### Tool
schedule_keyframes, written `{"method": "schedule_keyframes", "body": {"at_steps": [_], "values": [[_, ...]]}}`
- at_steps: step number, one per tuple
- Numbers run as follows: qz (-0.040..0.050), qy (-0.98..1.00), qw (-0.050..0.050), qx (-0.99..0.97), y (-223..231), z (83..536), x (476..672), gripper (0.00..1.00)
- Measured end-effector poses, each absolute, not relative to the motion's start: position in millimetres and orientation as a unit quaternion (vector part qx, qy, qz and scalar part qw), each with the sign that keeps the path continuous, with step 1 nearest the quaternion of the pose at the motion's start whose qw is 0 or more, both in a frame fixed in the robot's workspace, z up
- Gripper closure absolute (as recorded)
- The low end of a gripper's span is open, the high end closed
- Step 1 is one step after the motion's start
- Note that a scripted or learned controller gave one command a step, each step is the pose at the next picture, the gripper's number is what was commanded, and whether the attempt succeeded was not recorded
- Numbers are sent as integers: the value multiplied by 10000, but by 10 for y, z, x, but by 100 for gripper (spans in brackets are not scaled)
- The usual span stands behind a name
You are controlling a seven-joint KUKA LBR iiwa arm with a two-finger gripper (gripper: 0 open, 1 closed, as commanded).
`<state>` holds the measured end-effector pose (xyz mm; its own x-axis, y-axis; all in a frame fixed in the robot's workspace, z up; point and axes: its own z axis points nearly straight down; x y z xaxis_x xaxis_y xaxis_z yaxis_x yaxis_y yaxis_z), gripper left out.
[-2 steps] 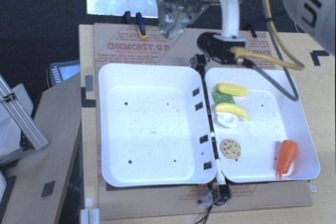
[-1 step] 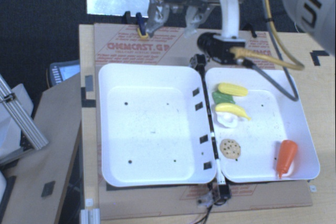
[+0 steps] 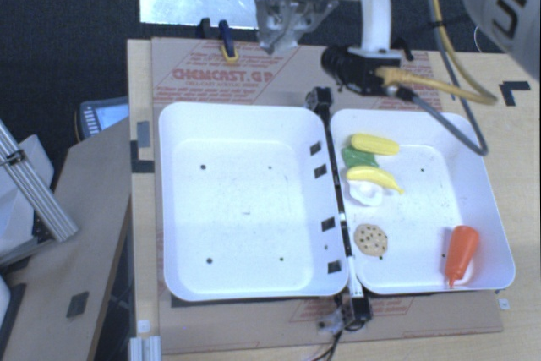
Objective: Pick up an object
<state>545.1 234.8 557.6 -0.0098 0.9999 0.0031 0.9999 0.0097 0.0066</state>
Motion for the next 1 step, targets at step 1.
{"method": "schedule_keyframes", "body": {"at_steps": [1], "values": [[46, 7113, 15, 7029, 2349, 5690, 5451, 100]]}}
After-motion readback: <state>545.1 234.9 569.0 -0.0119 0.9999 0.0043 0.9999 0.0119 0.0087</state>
